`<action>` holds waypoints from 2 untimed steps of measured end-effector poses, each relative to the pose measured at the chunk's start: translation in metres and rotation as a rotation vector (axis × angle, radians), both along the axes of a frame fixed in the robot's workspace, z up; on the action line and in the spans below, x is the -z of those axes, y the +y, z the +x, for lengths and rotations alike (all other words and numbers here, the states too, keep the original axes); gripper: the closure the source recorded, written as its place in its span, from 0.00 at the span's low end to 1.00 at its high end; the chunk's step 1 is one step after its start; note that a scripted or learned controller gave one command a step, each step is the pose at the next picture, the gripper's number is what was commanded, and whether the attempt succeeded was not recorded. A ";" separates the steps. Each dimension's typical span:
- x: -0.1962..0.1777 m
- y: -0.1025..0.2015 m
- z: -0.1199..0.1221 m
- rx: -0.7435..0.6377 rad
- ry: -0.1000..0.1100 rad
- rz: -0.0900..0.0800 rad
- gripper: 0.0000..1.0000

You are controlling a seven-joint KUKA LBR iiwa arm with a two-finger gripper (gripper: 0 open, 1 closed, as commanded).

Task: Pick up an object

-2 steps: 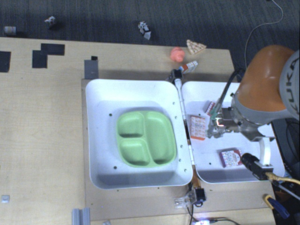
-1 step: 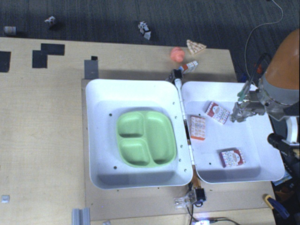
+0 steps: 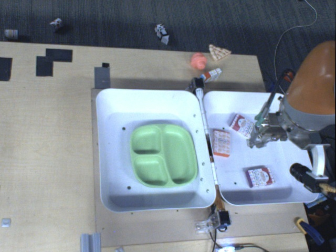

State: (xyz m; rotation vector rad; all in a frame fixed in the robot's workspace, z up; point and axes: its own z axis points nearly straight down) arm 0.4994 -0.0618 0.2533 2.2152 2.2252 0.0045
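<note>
My gripper (image 3: 257, 139) hangs over the right bin (image 3: 294, 193), reaching in from the right below the arm's orange band. Three small packets lie on that bin's floor. A red and white packet (image 3: 241, 124) sits just left of the gripper's tip, close to it or touching; I cannot tell which. An orange and white packet (image 3: 221, 142) lies further left by the bin's inner wall. A dark red packet (image 3: 260, 176) rests nearer the front, below the gripper. Nothing is visibly held.
The left bin (image 3: 107, 140) holds a green divided plate (image 3: 163, 155). On the bench behind the bins lie a pink ball (image 3: 198, 61), a toy pizza slice (image 3: 219, 52) and a small tube (image 3: 212, 75). Cables run along the front edge.
</note>
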 end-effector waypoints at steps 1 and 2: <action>0.003 0.045 -0.012 0.000 0.001 0.000 1.00; 0.003 0.044 -0.012 0.000 0.000 0.000 0.00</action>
